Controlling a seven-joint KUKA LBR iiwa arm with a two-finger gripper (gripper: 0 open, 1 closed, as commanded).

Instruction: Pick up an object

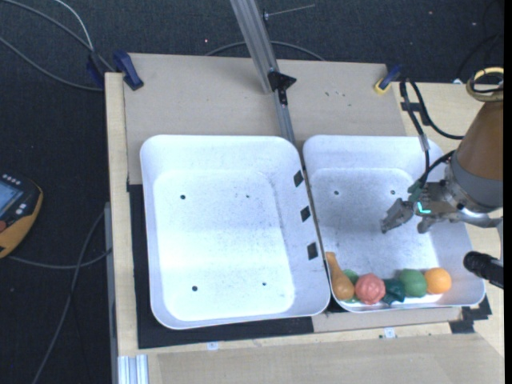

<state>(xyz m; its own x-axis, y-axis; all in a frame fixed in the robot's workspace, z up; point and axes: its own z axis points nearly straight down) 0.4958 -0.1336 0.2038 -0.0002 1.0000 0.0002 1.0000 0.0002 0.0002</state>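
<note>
The pincer (406,219) hangs spread apart, holding nothing, over the right bin (352,154). 4 toy foods (370,288) lie along that bin's near edge. No readable writing anywhere.

A pale wooden bench (240,94) stands on dark carpeted floor (48,310). Blue clamps (128,70) grip its far corners, and thin cables (56,22) trail across the carpet at left.

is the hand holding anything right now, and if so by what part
Nothing is held. The hand hovers open over the right bin, apart from the row of toys along its near edge.
</note>
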